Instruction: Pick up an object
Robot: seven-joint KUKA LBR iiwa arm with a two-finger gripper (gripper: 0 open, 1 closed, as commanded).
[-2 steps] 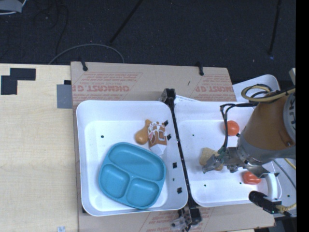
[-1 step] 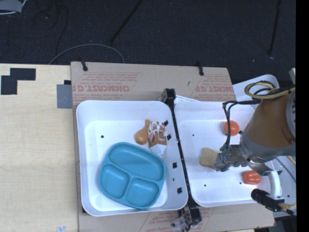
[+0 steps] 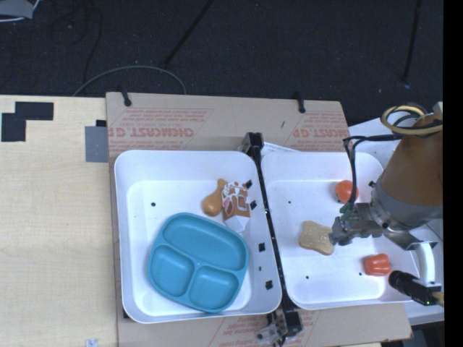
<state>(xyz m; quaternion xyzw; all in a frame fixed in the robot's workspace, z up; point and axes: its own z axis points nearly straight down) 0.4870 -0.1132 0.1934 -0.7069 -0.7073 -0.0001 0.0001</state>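
Gripper sits low in the right bin, its tips touching the tan biscuit-shaped piece, too dark and blurred to tell whether anything is clasped between them.

Dark floor at far side, crossed by thin cables. Pale wooden benchtop at left; brown cardboard sheet on it, printed lettering.

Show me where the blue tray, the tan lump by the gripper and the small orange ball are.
Blue tray (image 3: 189, 246), camera view, its large upper compartment.
Tan lump (image 3: 315, 238), camera view, its middle.
Orange ball (image 3: 343, 190), camera view, its visible left side.
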